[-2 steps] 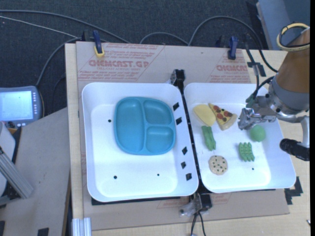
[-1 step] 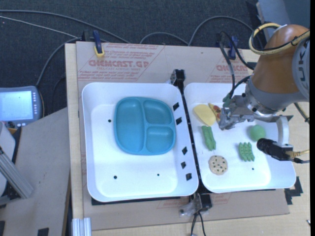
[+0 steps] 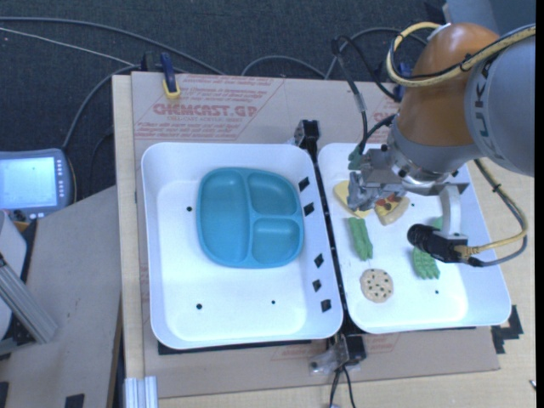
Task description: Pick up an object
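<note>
My gripper hangs low over the upper left part of the right bin, just above a yellow food piece and a slice with red dots. A green pickle-like piece lies just below it. A round cookie sits nearer the front, and another green piece lies to the right. The arm's body hides much of the fingers.
The left bin holds a blue divided plate. Black clips run along the divider between the bins. A black cable connector on the arm hangs over the right bin. A small monitor stands at the far left.
</note>
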